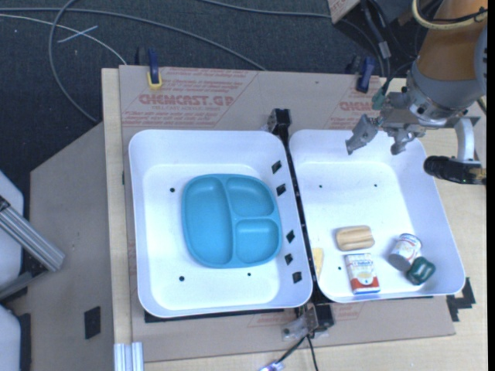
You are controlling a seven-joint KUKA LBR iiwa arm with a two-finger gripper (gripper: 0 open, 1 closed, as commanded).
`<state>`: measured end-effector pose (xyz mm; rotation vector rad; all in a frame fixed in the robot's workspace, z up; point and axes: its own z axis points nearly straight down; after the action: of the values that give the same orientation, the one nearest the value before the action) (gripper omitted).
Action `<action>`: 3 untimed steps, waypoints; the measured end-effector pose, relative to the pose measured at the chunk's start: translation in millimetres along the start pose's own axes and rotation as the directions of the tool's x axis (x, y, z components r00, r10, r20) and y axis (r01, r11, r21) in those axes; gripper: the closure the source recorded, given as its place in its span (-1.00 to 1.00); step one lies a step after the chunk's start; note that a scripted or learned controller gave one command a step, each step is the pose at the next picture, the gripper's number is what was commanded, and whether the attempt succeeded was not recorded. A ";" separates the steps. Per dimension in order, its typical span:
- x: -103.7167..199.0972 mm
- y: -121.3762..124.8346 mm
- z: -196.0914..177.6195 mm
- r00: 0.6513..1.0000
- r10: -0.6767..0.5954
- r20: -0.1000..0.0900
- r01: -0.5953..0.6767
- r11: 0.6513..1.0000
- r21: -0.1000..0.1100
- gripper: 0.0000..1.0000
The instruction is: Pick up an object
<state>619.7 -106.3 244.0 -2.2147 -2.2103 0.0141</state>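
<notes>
In the camera view you see the jaws point(379, 137) open and empty at upper right. The bread roll point(354, 238) lies lower right, long axis left-right, carton point(361, 273) just below, can point(405, 248) right, blue tray point(230, 219) left.

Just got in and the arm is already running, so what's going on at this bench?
The arm's gripper hangs above the far edge of the right bin with its jaws spread and nothing between them. The things it could pick up lie at that bin's near end: a tan bread-like piece, a small red and white carton, and a small can beside a dark green piece. The left bin holds a blue divided plate. Nothing is picked up yet.
</notes>
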 end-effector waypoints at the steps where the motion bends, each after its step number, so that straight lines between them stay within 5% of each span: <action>1: 0.3 2.1 -8.6 1.000 -0.003 0.002 0.003 1.000 -0.014 -1.00; 3: 7.7 -3.3 103.7 1.000 -0.001 0.001 0.001 1.000 -0.008 -1.00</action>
<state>614.8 -98.4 140.4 -2.2178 -2.2156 0.0063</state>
